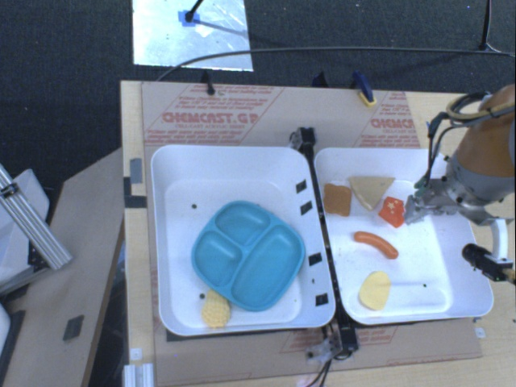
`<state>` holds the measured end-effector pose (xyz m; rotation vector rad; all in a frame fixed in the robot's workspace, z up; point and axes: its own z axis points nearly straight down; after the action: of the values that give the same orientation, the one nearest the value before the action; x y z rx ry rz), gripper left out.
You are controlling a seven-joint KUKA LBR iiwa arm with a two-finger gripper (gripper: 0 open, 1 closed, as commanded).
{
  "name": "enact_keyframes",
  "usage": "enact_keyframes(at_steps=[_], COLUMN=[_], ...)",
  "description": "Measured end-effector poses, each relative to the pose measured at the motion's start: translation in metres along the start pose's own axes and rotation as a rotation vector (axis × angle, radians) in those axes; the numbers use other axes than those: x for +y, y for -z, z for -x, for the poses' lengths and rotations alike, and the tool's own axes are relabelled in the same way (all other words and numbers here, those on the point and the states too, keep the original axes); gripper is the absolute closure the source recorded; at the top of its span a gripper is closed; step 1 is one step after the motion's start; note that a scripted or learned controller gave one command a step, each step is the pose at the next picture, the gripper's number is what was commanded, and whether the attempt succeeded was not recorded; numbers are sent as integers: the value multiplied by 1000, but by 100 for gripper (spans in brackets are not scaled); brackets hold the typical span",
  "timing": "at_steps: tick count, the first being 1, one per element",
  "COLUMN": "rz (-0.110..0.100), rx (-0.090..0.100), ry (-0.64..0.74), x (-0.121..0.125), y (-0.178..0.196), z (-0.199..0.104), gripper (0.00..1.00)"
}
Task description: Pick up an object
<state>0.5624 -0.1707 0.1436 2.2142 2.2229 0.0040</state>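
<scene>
Nothing's been lifted yet, by the looks of it. The gripper (pixel 411 210) is parked low in the right bin (pixel 476 297), right against the red piece (pixel 392 211), but whether it's gripped can't be told. The sausage (pixel 376 244), bread (pixel 337 200) and wedge (pixel 371 190) are left lying nearby.

"CHEMCAST GP" printed red on backing sheet (pixel 211 111).

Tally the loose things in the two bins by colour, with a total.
Blue: 1, the divided plate
Yellow: 2, the corn piece and the round chip
Brown: 1, the bread slice
Cream: 1, the wedge
Red: 1, the strawberry piece
Orange: 1, the sausage
Total: 7
</scene>
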Motion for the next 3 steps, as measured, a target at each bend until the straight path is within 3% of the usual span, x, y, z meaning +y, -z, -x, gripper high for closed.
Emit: enact_keyframes(at_steps=[2,3], rz=[3,-2], rx=[-1,2], ry=[1,6], x=[-6,11], y=[107,112], z=[3,-44], gripper=[100,100])
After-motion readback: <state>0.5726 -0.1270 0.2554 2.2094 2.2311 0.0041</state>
